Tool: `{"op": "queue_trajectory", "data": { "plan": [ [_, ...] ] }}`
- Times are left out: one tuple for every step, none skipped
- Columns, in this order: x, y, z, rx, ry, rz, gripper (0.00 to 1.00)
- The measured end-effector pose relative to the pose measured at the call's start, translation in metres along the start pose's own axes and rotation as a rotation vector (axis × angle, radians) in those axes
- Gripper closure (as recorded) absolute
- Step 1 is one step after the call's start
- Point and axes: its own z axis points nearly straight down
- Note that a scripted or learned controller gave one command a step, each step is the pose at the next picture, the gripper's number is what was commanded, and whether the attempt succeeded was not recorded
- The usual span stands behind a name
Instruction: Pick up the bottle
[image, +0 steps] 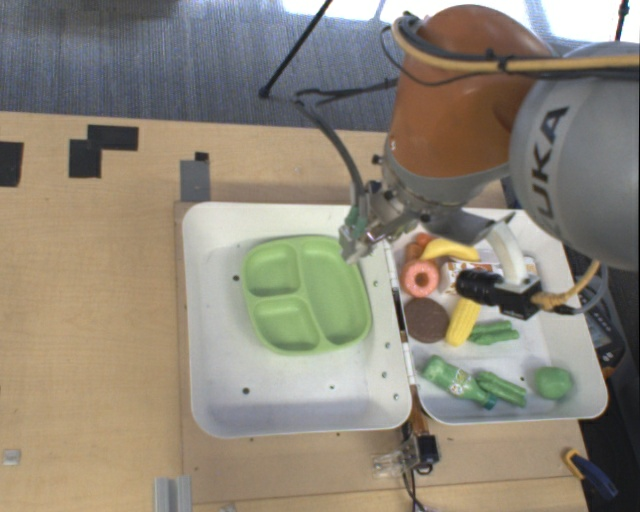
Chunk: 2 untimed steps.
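- Camera view is looking down at a slant on the table (90, 300), which is carrying two shallow white bins side by side.
- The left bin (215, 400) is holding a green divided plate (305, 295) with three compartments, which is sitting toward that bin's far right part.
- The arm (470, 100) is reaching in from the table's right edge, and its gripper (357, 238) is hanging low over the wall shared by the two bins, just at the plate's far right rim.
- How far the gripper is spread cannot be told from this angle.
- The bottle (447, 377), green with a pale label, is lying on its side in the right bin (590, 400), close to that bin's near left corner and well apart from the gripper.
- A green pepper-like piece (503, 388) is lying just beside the bottle's right end, and a green ball (553, 380) is resting near the near right corner.
- Farther back in the right bin, a pink donut (420, 279), a brown disc (428, 318), a corn cob (463, 320) and a banana (450, 249) are crowding together near the shared wall.
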Motion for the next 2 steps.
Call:
{"op": "queue_trajectory", "data": {
  "plan": [
    [0.061,-0.015,-0.061,-0.002,0.001,-0.049,1.0],
    [0.078,-0.008,-0.059,-0.001,0.001,-0.277,1.0]
  ]
}}
